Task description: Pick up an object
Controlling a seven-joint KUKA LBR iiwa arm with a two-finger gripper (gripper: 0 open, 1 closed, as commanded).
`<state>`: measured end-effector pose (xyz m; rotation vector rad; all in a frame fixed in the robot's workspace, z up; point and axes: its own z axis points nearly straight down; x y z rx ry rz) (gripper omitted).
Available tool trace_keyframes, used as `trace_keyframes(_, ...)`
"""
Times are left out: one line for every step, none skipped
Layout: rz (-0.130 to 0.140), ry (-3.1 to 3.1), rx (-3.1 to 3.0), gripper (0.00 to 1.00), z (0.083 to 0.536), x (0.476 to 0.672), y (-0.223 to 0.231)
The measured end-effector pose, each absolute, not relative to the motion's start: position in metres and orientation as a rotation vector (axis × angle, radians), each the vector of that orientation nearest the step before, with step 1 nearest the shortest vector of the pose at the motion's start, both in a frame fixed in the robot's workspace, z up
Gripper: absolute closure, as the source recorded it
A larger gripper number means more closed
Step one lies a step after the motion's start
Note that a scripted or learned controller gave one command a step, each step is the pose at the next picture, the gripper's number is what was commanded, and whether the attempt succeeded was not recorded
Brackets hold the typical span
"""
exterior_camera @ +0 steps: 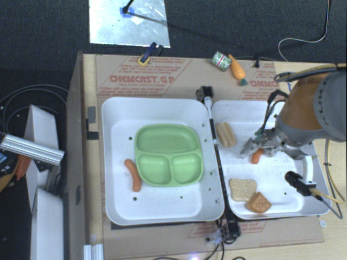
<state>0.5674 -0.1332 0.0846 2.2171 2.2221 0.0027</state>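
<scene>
Camera view: in the right bin [238, 110] the gripper [254, 147] hangs low, its finger spread impossible to tell. A small orange carrot [257, 156] lies just at its five o'clock, touching or nearly so.

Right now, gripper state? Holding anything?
Gripper: low in the right white bin, beside a small orange carrot-like piece; open or shut cannot be told, no grasp visible.

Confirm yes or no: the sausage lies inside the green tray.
No: the sausage lies on the left bin's white floor, just beside the green tray's left edge.
</scene>
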Motion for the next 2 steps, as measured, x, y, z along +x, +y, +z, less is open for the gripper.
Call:
trace_keyframes(0.004, 2.223, 2.216, 1.00, 0.095, 0.568, -0.133)
trace_keyframes(0.004, 2.224, 2.216, 1.00, 0.185, 0.563, -0.077)
